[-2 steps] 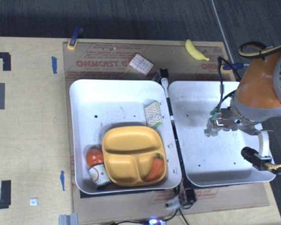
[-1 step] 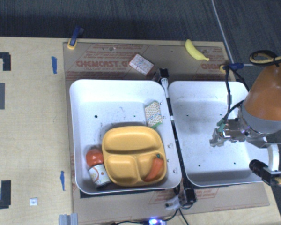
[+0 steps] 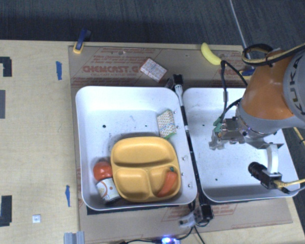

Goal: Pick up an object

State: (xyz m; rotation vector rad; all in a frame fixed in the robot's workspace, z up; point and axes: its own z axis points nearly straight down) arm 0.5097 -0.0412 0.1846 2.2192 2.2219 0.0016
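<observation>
a printed cardboard sheet [image 3: 117, 67] covers the pale wooden bench [image 3: 30, 151]. on it, up and to the view's left of the jaws, lies a small patterned card [image 3: 153, 69]; a yellow curved piece [image 3: 210, 54] sits straight above the jaws in the view. a blue-and-yellow clip [image 3: 81, 41], blue tape strips [image 3: 59, 70] and black tape marks [image 3: 2, 66] lie far to the view's left of the jaws.

The pale wooden table [image 3: 30, 151] carries a printed cardboard sheet [image 3: 117, 65]. Two white bins sit on the sheet, touching: the left bin [image 3: 91, 121] and the right bin [image 3: 203, 111]. A patterned packet [image 3: 153, 69] lies above the left bin.
</observation>
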